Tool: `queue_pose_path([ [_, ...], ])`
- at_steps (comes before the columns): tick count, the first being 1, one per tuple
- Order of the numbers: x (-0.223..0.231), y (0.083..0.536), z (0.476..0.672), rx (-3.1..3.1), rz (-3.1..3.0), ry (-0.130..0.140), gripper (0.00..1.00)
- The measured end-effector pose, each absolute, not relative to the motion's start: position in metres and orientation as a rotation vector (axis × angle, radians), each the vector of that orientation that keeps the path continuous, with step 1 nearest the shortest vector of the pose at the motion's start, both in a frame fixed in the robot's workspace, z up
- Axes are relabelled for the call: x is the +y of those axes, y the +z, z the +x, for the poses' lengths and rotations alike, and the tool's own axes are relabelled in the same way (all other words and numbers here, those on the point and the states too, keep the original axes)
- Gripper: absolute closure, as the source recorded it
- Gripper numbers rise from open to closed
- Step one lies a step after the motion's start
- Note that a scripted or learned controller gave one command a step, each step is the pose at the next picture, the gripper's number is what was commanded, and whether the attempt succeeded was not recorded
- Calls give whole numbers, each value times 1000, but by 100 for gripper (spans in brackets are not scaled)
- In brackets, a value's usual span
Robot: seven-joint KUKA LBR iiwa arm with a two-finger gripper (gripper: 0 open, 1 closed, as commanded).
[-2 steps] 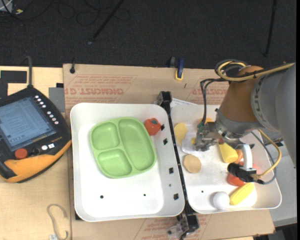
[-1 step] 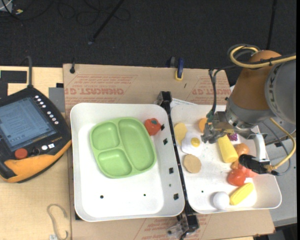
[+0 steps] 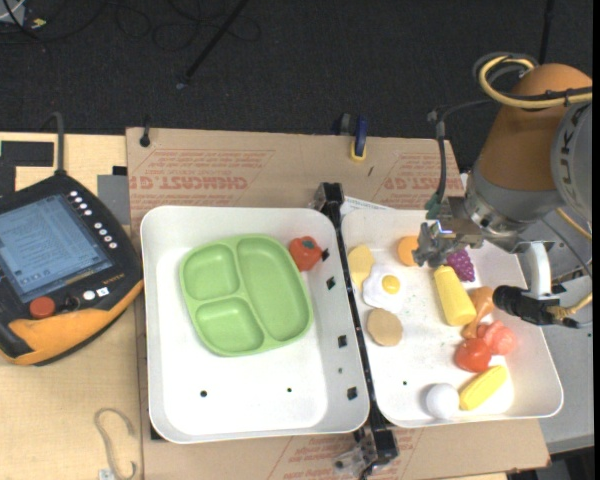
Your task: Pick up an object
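— Where was the gripper [image 3: 432, 245] at that point?

— Low over the right bin [image 3: 550, 393], near its far edge, just beside the orange ball [image 3: 408, 251] and the purple piece [image 3: 463, 265]. Whether it was open, closed or holding anything, I could not tell.

— And what was there to pick?

— The yellow cylinder [image 3: 454, 295], fried egg [image 3: 384, 288] and brown disc [image 3: 385, 327] lay close by in that bin. A tomato [image 3: 304, 253] sat in the left bin [image 3: 240, 408], beside the green tray [image 3: 246, 296].

— How should the grab have gone?

— I'd judge: choose one piece with space around it, centre over it, descend straight, then close. The crowding risked nudging neighbours.
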State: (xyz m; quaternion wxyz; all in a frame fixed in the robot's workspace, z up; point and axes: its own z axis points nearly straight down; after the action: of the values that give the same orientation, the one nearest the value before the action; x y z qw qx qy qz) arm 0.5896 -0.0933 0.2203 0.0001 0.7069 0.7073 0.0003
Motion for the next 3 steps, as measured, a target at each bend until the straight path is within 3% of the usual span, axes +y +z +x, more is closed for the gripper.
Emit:
queue_pose_path([
  [1,-94,228,590,2223,2222,-1,100],
  [3,6,227,587,2227,2220,-1,100],
])
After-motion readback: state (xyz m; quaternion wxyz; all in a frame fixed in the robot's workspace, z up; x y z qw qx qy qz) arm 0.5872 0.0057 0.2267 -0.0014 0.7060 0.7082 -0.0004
